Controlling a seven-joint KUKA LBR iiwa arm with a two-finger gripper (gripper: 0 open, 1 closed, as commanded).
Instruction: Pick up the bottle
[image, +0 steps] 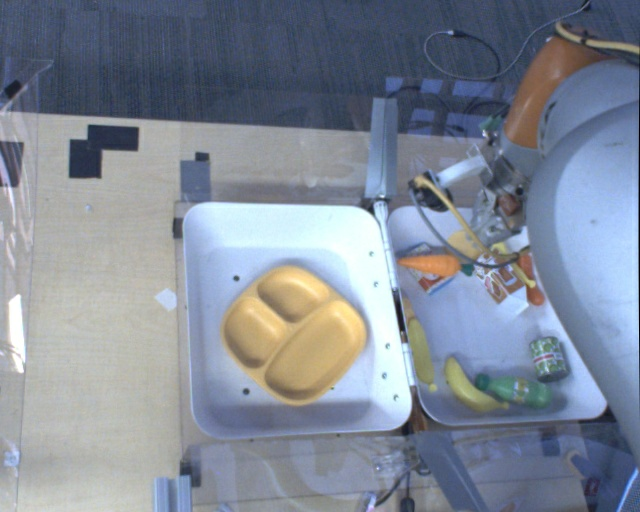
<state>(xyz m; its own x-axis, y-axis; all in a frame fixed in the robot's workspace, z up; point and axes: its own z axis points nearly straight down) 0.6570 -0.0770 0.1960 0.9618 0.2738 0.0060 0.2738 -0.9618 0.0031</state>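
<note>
Gripper (497, 205) is hovering at the far end of the right bin (590, 408); can't tell its state. Bottle (515, 390) is lying flat at the near end, long axis crosswise, touching the banana (468, 387), well apart from the gripper.

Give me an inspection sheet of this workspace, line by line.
Surface: wooden bench with two white bins side by side.
Job's things: green bottle lying in the right bin, near its front edge.
Clutter: yellow divided tray in the left bin; carrot, banana, small can and packets in the right bin.
Hand: hand over the right bin's far end, away from the bottle.
Cables: black cable looped on the floor.
Surroundings: dark carpet.
</note>
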